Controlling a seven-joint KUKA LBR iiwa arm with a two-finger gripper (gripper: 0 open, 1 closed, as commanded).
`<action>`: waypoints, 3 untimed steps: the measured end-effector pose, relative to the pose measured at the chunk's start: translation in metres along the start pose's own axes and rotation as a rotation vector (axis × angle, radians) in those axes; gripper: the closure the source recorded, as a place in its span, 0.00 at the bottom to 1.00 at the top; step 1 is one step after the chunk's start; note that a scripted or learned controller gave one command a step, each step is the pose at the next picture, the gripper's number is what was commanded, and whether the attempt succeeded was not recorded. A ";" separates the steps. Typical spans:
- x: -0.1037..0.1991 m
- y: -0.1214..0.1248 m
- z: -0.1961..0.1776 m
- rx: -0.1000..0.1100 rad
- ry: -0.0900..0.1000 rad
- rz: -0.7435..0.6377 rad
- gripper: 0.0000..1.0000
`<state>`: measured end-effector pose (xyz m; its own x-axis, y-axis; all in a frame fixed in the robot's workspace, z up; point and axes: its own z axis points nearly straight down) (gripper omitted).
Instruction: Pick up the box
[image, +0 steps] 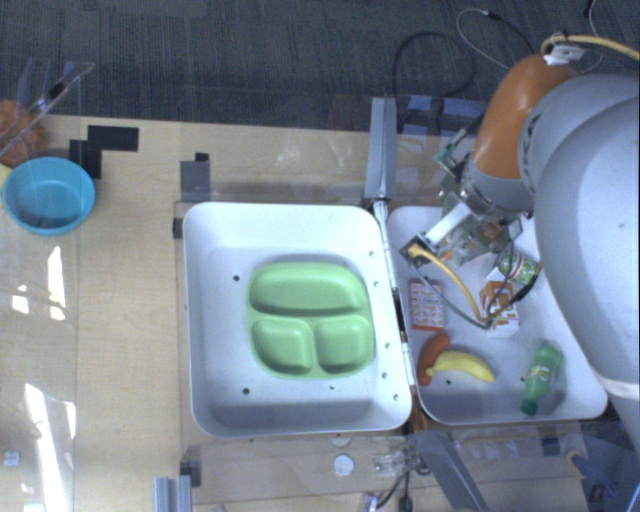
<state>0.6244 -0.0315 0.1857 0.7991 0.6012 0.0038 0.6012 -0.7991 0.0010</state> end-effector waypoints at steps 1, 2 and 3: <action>-0.035 0.085 0.013 -0.001 -0.002 0.087 1.00; 0.011 0.010 0.001 0.001 0.000 0.385 1.00; -0.057 0.113 0.023 -0.001 -0.002 0.431 1.00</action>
